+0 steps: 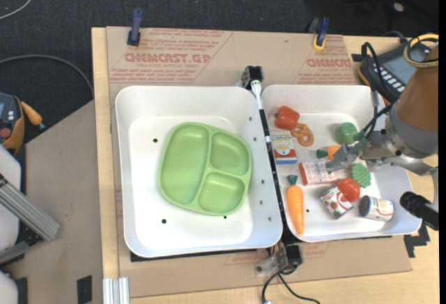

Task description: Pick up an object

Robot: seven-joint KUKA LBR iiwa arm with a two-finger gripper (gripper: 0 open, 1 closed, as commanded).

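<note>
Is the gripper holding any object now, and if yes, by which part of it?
It cannot be told. The gripper is low in the right bin among the toys, but no object shows between its fingers.

The bench top [209, 51] is a sheet of brown board printed with red lettering along its far side. A blue clamp [134, 26] grips its far edge toward the left, and a yellow-and-blue clamp [320, 32] grips the far edge toward the right. Two shallow white bins rest directly on the board, side by side and touching: the left bin [132, 177] and the right bin [313, 95]. A black clip [252, 75] sits at their far junction.
</note>
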